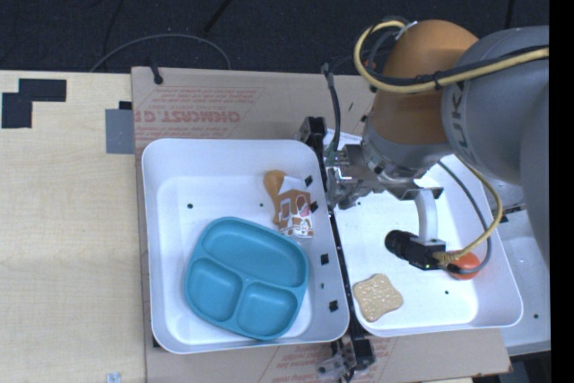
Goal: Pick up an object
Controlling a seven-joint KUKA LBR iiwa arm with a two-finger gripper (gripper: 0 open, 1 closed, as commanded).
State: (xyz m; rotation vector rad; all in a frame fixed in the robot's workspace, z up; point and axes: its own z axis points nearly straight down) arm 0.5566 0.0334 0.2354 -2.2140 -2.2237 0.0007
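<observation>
Gripper (339, 186) sits over the wall between your bins; its state I cannot tell. You see the small printed packet (295, 214) beside the blue plastic divided plate (246, 276).

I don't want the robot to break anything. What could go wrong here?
The end effector hangs right at the wall between the two bins, so it could bump that wall going down. The small patterned packet lies against the blue divided plate, so a grab might nudge the plate too. The slice of toast lies flat and may slip.
</observation>
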